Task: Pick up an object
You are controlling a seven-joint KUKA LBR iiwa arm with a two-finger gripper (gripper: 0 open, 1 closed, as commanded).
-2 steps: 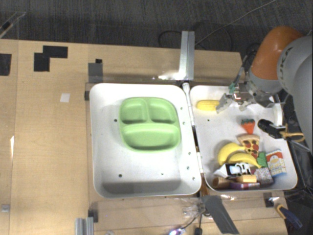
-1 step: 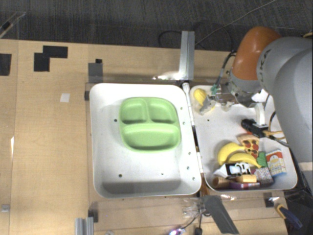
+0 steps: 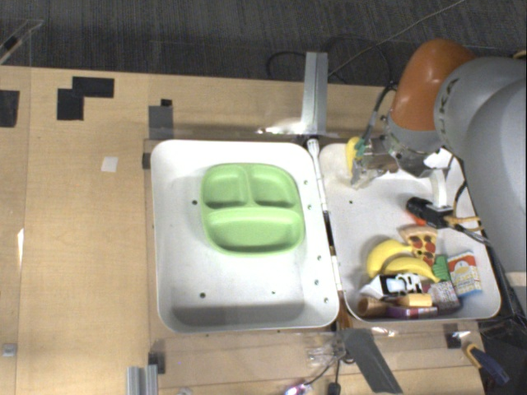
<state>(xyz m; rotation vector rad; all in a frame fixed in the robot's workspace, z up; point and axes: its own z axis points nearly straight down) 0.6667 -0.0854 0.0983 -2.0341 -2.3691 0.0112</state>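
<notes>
A: Where is the gripper right now?

B: Low in the far corner of the right bin, close to the divider between the two bins. A small yellow object sits right at it, against the bin's back wall.

A: Is it holding that yellow thing?

B: I can't tell. The wrist hides the fingers, so whether they are apart, together or clamped on something isn't visible. The yellow object looks to be touching or just beside the gripper, on its left side as seen from above, but I can't say it is between the fingers.

A: What could go wrong from here?

B: My guess is the corner itself. With the object pressed toward the wall and the divider, one finger may have no room to get behind it, so a closing motion could just push it along the wall or squeeze it out. A lift could then come up with nothing.

A: Anything else to pick?

B: Plenty, but well apart from the gripper: a banana, a pizza slice toy, a black and orange tool and small boxes crowd the near corner of the same bin. The left bin holds a green divided plate.
</notes>
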